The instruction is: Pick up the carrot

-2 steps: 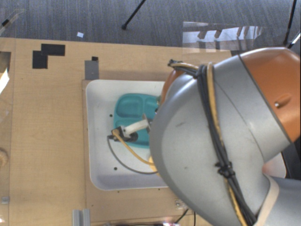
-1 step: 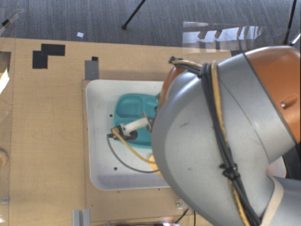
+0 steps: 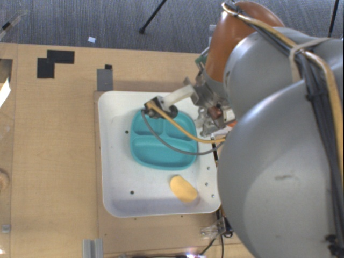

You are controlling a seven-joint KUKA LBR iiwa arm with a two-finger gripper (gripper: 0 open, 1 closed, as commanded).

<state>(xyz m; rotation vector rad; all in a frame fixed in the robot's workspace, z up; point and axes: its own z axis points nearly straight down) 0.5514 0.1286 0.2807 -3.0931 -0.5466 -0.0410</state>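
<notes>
The big grey arm with its orange band [image 3: 236,31] covers the right side of the camera view. My gripper [image 3: 208,121] hangs low at the right rim of the left white bin [image 3: 115,160], just right of a teal divided plate [image 3: 161,141]. A thin orange sliver [image 3: 232,123] peeks out beside the wrist and may be the carrot; the arm hides the rest of it. Nothing can be seen held in the gripper.
A yellow-orange oval lump [image 3: 184,188] lies in the left bin's front right corner. Yellow and grey cables [image 3: 177,128] loop from the wrist over the teal plate. The arm hides the right bin. Bare bin floor lies left of and in front of the plate.
</notes>
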